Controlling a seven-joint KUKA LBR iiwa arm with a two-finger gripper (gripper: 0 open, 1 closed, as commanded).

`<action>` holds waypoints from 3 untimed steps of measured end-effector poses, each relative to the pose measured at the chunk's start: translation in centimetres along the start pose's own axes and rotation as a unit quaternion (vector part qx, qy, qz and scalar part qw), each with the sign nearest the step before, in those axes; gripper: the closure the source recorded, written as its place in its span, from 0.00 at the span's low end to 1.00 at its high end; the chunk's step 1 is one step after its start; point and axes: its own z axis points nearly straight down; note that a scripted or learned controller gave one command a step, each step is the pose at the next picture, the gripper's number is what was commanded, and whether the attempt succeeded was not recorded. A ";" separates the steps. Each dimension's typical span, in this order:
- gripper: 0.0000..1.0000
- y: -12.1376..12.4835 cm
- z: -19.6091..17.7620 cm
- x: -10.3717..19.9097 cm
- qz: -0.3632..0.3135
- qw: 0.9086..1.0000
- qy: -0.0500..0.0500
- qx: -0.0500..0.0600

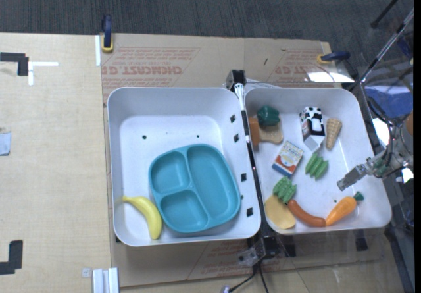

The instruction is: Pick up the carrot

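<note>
The carrot, orange with a green top, lies near the front right corner of the right bin, its leafy end pointing to the right wall. My gripper reaches in over the right wall and hangs just above and behind the carrot, a short gap away from it. Nothing is seen held in it.
Around the carrot lie a red sausage, a yellow chip, broccoli, green beans, a small carton, a cow-patterned box, a cone and a green-topped toast. The left bin holds a teal divided plate and a banana.
</note>
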 end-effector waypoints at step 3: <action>0.00 0.7 5.9 1.2 -0.086 0.996 -0.002 -0.003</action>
